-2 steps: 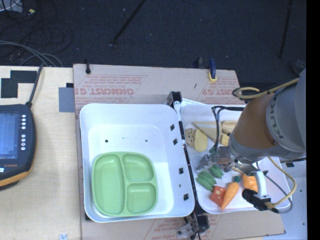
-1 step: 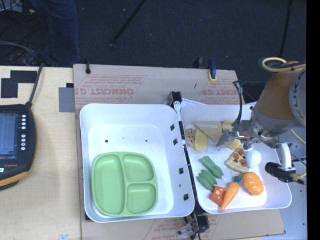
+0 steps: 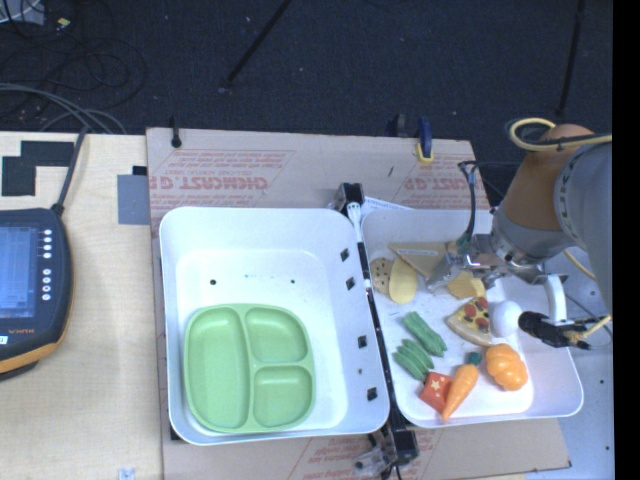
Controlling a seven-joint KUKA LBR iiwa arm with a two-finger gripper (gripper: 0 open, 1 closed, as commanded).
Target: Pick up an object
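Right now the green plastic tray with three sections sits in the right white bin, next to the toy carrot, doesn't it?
Not quite. The camera view shows the green three-section plastic tray in the left white bin. The orange toy carrot lies in the right white bin.

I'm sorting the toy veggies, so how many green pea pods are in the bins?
2, both in the right bin: one pea pod mid-bin, the other just below-left of it. The arm may hide more.

arm (image 3: 560,203): cut by right edge | pendant (image 3: 25,288): cut by left edge
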